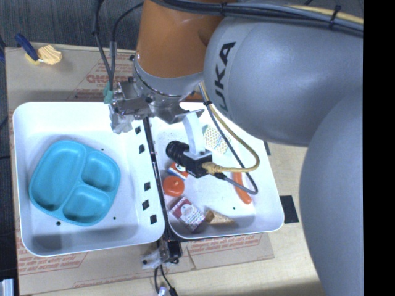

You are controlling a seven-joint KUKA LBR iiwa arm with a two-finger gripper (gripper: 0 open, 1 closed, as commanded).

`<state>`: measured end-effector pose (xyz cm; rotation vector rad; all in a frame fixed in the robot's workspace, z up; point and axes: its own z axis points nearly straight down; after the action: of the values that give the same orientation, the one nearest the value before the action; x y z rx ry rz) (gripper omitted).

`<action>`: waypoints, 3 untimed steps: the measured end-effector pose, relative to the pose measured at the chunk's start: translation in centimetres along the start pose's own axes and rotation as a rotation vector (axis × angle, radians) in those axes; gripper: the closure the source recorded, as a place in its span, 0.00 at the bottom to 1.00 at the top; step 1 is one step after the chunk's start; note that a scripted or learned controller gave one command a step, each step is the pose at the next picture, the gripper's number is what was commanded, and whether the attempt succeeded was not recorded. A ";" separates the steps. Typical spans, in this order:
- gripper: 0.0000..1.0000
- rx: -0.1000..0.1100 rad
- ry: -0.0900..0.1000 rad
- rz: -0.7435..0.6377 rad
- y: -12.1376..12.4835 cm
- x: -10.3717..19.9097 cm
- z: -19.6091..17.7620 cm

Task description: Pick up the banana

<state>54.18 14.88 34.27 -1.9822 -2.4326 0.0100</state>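
Your gripper (125,111) is hanging just past the blue plate's (74,180) upper right; its grip cannot be told. A packet (187,214) is lying right of that plate.

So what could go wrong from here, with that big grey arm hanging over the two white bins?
1. The gripper sits against the far wall of the left white bin, by the divider; it might knock the rim.
2. In the right white bin, a round orange piece, a dark red packet and a long orange piece lie crowded, so a grab may catch the wrong one.
3. The grey arm hides much of that bin.
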 end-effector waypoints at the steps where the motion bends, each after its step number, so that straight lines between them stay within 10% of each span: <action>1: 1.00 -0.001 0.000 -0.210 1.2 -7.8 11.4; 2: 1.00 -0.004 0.001 -0.006 6.5 -8.1 15.1; 3: 1.00 -0.005 0.003 -0.004 10.1 2.0 12.8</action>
<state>63.62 18.90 21.41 -1.9775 -2.4378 0.0011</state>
